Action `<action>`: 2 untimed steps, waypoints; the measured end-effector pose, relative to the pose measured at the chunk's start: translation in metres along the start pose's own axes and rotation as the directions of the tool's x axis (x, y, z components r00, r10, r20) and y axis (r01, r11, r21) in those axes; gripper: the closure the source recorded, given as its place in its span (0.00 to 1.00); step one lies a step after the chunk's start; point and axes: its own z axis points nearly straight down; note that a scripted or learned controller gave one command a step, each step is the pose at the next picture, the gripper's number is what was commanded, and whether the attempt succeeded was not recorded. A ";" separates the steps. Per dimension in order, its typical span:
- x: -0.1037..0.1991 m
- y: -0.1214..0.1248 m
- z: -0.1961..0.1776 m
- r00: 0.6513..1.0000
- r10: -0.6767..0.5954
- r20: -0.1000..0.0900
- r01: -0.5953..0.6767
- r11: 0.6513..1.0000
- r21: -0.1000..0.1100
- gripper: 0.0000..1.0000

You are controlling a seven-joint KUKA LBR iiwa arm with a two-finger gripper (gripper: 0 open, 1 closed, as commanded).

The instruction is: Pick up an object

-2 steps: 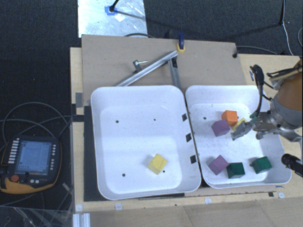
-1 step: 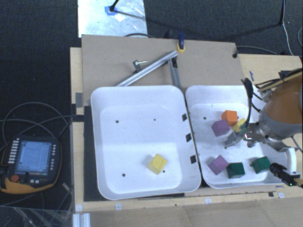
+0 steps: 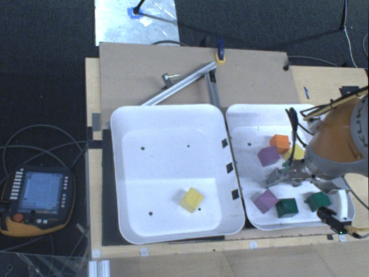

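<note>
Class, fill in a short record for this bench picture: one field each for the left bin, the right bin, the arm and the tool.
left bin: holds one yellow block near its front
right bin: orange block, two purple blocks, two green blocks, a yellow piece partly hidden
arm: reaches over the right bin from the right
tool: low among the blocks; nothing seen between its fingers

light: bright, even | bins (image 3: 167, 120): mild glare | focus: slightly soft
</note>
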 end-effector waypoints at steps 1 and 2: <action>-0.001 0.002 -0.013 1.000 -0.002 0.002 0.002 1.000 -0.006 1.00; 0.002 -0.006 -0.065 1.000 -0.002 0.002 0.002 1.000 -0.008 1.00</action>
